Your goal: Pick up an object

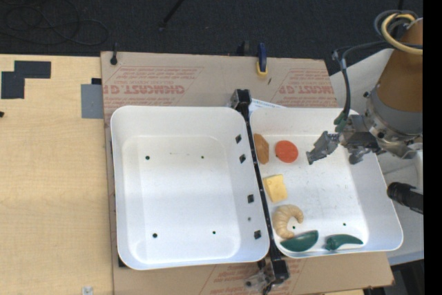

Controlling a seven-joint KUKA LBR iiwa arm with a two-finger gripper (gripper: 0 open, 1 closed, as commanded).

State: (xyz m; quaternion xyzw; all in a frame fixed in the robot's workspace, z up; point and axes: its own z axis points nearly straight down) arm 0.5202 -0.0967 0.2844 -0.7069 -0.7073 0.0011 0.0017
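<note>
Two green pieces (300, 241) and a croissant (286, 219) lie along the right bin's (387, 217) front edge; above it, beside the red disc (286, 151), hangs the gripper (338, 146), fingers spread, holding nothing.

High fixed camera, slanting down, bins (131, 148) midframe

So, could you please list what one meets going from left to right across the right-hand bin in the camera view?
Brown piece → yellow block → red round piece → gripper, hanging over the right bin.
</note>
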